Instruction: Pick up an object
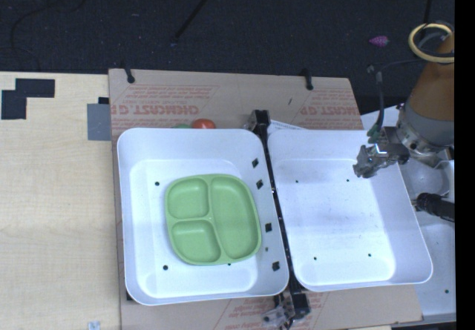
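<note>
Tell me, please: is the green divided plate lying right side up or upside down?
Right side up. The green plate lies flat in the left bin, and its three compartments show as hollows facing up.

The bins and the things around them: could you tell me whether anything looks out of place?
One oddity: a small red object sits outside the left bin, just behind its far rim on the cardboard. The green divided plate lies flat inside that bin.

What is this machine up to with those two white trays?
A robot arm reaches in from the right, its gripper above the right bin's far edge. It is meant to pick something up. A green divided plate lies flat in the left bin, apart from the gripper. Something small and red sits behind that bin.
</note>
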Controlling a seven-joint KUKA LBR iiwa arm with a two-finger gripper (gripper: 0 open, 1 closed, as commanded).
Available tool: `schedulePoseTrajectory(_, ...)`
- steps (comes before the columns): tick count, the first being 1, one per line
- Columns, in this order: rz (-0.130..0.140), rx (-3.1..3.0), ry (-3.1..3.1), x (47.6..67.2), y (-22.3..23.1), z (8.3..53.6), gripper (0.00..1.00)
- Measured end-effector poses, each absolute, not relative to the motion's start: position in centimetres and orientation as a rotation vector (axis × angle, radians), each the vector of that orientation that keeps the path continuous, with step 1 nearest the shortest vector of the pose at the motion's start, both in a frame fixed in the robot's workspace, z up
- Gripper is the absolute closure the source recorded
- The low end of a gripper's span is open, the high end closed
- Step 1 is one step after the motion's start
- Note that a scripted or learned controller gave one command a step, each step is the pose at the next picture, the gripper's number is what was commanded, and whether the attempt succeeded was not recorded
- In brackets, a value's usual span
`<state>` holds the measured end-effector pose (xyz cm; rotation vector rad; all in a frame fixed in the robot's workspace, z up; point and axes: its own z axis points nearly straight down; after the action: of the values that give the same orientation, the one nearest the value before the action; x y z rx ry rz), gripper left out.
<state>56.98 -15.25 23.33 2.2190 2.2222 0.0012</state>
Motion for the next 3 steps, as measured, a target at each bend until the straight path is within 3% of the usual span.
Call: schedulePoseTrajectory(3, -0.002, 2.219, 2.231, 54.4, 1.9, 24.0, 1.00)
